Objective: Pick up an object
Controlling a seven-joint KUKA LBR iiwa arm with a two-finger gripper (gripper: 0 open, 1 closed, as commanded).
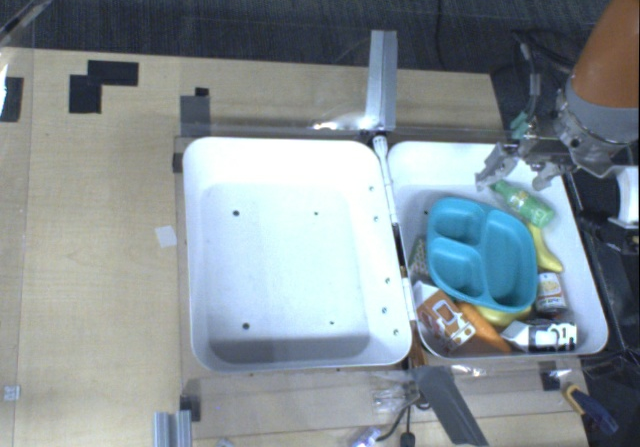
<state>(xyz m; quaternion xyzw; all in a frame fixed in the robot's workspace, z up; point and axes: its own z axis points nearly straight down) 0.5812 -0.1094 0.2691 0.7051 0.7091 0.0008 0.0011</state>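
Camera view: the gripper [517, 170] is seen with fingers spread, empty, above the right bin [592, 320]. The green bottle [522, 201] just beneath may be nudged against the blue tray [482, 253] and missed.

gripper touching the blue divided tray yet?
Apart. The camera view shows the gripper over the right bin's back edge, with bare white bin floor between it and the blue divided tray.
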